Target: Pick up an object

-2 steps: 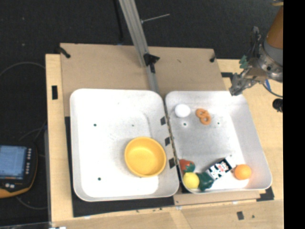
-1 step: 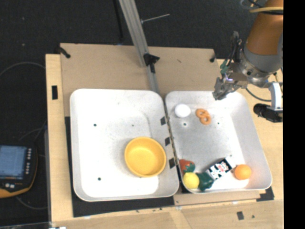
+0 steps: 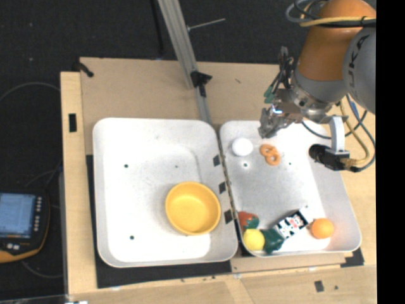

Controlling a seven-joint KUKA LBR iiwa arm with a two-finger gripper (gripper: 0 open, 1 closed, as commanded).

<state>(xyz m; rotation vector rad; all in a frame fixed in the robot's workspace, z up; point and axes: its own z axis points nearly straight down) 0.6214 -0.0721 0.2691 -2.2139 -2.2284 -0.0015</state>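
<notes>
Beside my two white bins [image 3: 114,170] on the brown surface [image 3: 126,87], a metal pole [image 3: 180,37] slants upward and a blue-screened handheld pendant [image 3: 22,223] lies far left.

The arm [image 3: 335,37] runs off the right edge. The dark green thing [image 3: 273,239] and the red thing [image 3: 247,220] beside the lemon [image 3: 254,239] are too small to identify.

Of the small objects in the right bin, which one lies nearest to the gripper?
The small orange pretzel-shaped piece lies nearest, just below the gripper. The white round ball lies slightly farther left; the rest cluster along the right white bin's near edge.
</notes>
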